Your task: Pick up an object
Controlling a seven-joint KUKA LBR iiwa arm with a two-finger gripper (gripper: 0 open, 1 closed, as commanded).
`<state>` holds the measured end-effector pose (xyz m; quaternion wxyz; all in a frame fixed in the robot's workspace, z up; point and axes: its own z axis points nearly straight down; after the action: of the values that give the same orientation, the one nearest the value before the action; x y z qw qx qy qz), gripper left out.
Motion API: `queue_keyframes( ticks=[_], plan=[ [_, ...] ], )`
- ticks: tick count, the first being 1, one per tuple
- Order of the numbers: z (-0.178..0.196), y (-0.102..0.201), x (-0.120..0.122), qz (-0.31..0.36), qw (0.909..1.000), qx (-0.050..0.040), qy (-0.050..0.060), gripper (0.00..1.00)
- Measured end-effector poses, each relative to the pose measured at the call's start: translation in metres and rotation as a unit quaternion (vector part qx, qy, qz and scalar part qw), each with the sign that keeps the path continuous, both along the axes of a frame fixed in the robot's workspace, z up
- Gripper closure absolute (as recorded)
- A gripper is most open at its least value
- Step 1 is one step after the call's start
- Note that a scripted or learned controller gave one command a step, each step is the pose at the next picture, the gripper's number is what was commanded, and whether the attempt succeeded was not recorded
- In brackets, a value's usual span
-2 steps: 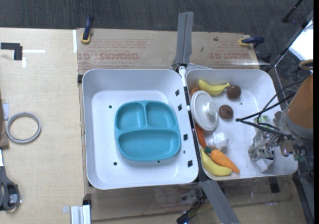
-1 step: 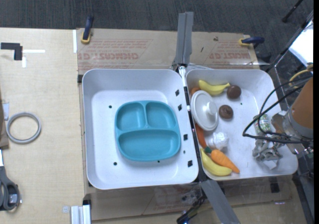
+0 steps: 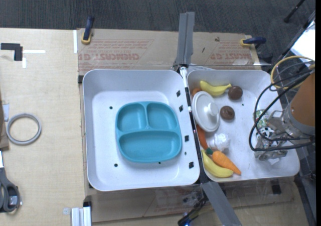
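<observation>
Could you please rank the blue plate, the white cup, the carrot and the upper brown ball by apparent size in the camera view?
1. Blue plate, by far the largest.
2. White cup.
3. Carrot, visibly smaller than the cup.
4. Upper brown ball, the smallest.

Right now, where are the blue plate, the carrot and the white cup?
blue plate point(image 3: 149, 132), camera view, on its middle divider.
carrot point(image 3: 224, 161), camera view, on its orange body.
white cup point(image 3: 205, 111), camera view, on its top.

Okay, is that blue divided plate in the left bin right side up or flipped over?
Right side up. The blue divided plate lies flat in the left white bin, its three compartments facing upward, with nothing in them.
</observation>
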<state>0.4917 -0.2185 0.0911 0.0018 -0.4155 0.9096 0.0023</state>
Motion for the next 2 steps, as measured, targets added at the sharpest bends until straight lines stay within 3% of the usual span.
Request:
queue_keyframes(
  ticks=[1, 2],
  plan=[
    [0.001, 0.014, 0.067, -0.006, 1.0, -0.0013, -0.002, 1.0],
    [0.002, -0.002, 0.034, 0.239, 0.9711, -0.0009, -0.001, 1.0]
  ],
)
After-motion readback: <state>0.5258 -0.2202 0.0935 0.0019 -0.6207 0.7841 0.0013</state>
